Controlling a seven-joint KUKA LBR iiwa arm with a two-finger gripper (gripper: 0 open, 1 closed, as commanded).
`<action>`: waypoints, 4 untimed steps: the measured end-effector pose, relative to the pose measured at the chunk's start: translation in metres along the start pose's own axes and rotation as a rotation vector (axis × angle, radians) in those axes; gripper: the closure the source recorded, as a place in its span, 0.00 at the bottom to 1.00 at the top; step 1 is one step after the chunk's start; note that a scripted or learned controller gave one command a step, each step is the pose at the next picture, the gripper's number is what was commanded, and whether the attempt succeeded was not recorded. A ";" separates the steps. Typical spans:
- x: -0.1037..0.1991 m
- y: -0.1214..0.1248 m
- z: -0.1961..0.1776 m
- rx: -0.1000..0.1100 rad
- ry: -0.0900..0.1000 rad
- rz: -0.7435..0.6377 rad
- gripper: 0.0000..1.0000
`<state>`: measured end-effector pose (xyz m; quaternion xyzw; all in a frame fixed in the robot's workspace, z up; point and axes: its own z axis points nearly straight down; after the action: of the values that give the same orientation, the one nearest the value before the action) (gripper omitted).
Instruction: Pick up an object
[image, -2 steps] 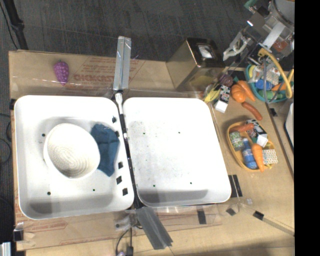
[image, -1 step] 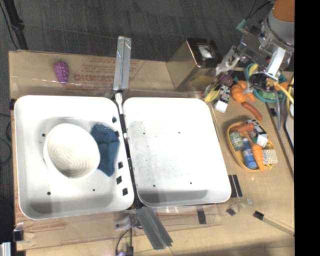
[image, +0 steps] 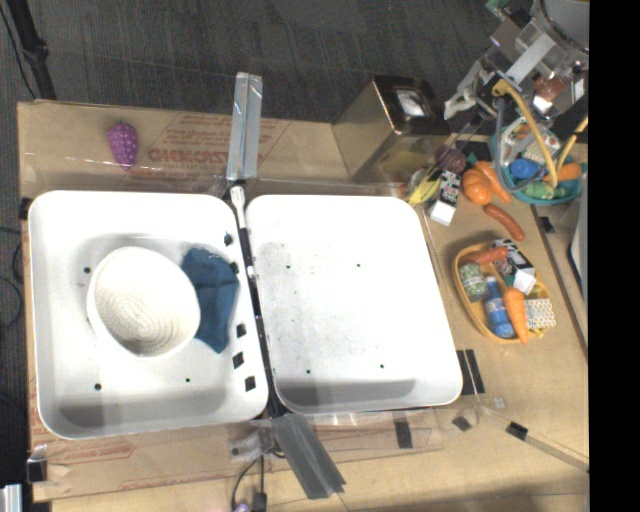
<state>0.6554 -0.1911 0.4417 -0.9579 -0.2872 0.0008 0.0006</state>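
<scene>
At the front edge of the bench, a grey bracket (image: 305, 458) lies at a slant just before the seam between the two bins; short strips of black tape (image: 469, 371) mark the bench to the right of it.

The left bin (image: 45, 395) holds the candidate objects for the task; a round, cream-white woven hat (image: 145, 300) sits in its middle, dome up; a dark blue cloth (image: 213, 297) lies crumpled against the hat's right side, touching it and reaching toward the wall shared with the neighbouring bin. The right bin (image: 350, 300) shows a white floor with a few small dark specks.

To the right of the right bin, a yellow oval basket (image: 462, 272) rests on the bench with small toy items packed inside, orange and blue among them; further back, a teal bowl (image: 540, 185) holds more small items, with an orange toy carrot (image: 487, 186) and a yellow banana (image: 430, 186) lying just beside it.

Beyond the bins, a brown cardboard box (image: 392, 125) stands near the right bin's far corner; a grey upright bar (image: 244, 125) rises from the far end of the seam; a purple, grape-like object (image: 123, 143) lies on the cardboard sheet behind the left bin.

The gripper (image: 505, 70) sits at the far right, above the teal bowl and well apart from both bins; whether it is open or closed cannot be told; nothing in the bins is near it.
</scene>
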 end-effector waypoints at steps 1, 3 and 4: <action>-0.021 0.008 0.049 0.003 -0.001 -0.153 0.00; -0.007 -0.088 0.000 0.003 -0.002 0.085 1.00; 0.020 -0.136 0.114 0.002 -0.006 0.200 1.00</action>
<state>0.5973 -0.0662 0.3280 -0.9817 -0.1904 0.0039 0.0006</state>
